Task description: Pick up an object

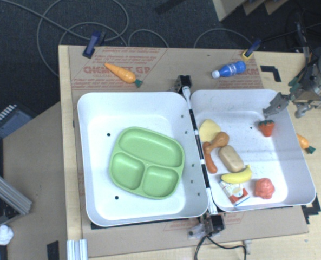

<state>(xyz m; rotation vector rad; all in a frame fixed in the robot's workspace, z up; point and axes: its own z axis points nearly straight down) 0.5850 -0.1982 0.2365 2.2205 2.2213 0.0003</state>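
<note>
Camera view has the gripper (pixel 286 105) coming in from the right over the far right corner of the right bin (pixel 241 101). Its two fingers look spread fairly wide with nothing between them, one grey fingertip (pixel 272 106) hanging just above a small red strawberry-looking toy (pixel 266 128) with a green top; can't tell if they touch.

Most of the pickable stuff is bunched along that bin's left side: a yellow lemon-ish piece (pixel 208 129) at the far end, a drumstick-shaped brown thing (pixel 218 140) just beside it, an orange hot dog (pixel 209 157) along the bin wall, a tan bread roll (pixel 231 158), then a banana (pixel 236 176) touching the roll's near end. Nearest are a small red-and-white carton (pixel 235 193) and a lumpy red toy (pixel 263 188).

The left bin (pixel 95 115) holds a green divided plate (pixel 146 162), flat in the middle.

On the cardboard behind the bins sit a toy carrot (pixel 121 72) and a blue bottle (pixel 229 70) lying on its side. Another small orange piece (pixel 303 142) sits just outside the right bin's right wall.
</note>
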